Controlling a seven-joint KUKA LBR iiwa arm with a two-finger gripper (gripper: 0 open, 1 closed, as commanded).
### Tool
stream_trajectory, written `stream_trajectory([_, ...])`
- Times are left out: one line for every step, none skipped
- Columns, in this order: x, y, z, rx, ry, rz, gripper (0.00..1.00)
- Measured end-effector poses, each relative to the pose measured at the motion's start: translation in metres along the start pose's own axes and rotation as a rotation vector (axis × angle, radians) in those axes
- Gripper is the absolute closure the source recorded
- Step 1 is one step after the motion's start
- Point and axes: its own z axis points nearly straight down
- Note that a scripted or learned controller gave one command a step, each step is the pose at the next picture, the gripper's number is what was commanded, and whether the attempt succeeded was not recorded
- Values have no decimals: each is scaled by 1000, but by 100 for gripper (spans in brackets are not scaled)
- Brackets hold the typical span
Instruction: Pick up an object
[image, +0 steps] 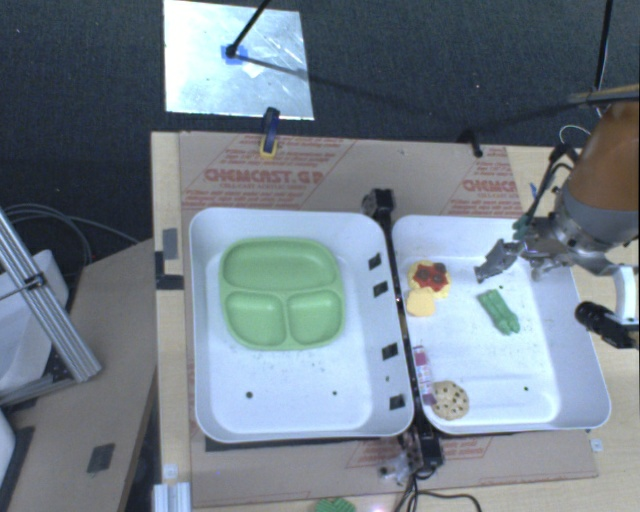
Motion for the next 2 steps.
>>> stream_trajectory([-51, 13, 135, 3, -1, 5, 0])
stream_trajectory([-49, 16, 117, -3, -1, 1, 100])
